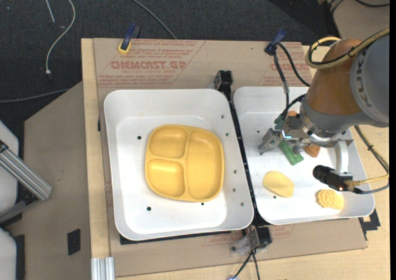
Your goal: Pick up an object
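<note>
Arm low over right bin

The gripper [291,144] sits over the right bin [260,102], just above a green object [293,155]; whether its fingers are spread I cannot tell. A yellow piece [278,183] lies nearby. The left bin [124,108] holds a yellow divided plate [184,162]

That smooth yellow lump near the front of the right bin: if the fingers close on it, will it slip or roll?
The yellow lump looks rounded and smooth, so it may squirt out of a shallow pinch. It lies on a flattish side, so a nudge would probably slide it across the right bin rather than roll it far. It appears small and likely light.
</note>
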### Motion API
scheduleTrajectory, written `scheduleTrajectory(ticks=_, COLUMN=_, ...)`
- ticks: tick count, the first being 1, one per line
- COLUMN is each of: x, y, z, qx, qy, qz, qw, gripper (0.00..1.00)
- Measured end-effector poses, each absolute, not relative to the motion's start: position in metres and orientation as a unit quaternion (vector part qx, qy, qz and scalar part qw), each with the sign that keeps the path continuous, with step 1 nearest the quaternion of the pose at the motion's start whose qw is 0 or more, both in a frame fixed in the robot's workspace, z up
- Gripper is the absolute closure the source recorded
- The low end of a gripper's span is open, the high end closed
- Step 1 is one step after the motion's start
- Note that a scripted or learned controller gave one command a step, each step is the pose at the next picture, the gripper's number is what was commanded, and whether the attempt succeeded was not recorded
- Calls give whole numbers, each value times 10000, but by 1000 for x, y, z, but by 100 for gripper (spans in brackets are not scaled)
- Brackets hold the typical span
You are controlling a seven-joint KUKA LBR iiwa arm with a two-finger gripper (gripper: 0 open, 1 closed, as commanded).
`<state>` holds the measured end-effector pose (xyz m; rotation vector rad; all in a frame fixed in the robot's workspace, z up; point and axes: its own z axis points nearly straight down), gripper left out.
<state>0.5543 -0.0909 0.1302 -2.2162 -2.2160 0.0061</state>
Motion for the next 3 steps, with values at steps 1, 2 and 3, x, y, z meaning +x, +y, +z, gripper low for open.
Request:
scheduleTrajectory(ticks=1, x=554, y=-90, z=83, qx=-7076, qy=-7067, qz=6, qw=22, gripper=0)
scheduleTrajectory(ticks=2, x=555, y=-90, z=96, qx=-7073, qy=-7070, qz=-7, qw=6, gripper=100)
scheduleTrajectory(ticks=3, x=561, y=-99, z=145, qx=-7073, qy=-7069, qz=-12, qw=-15, gripper=100)
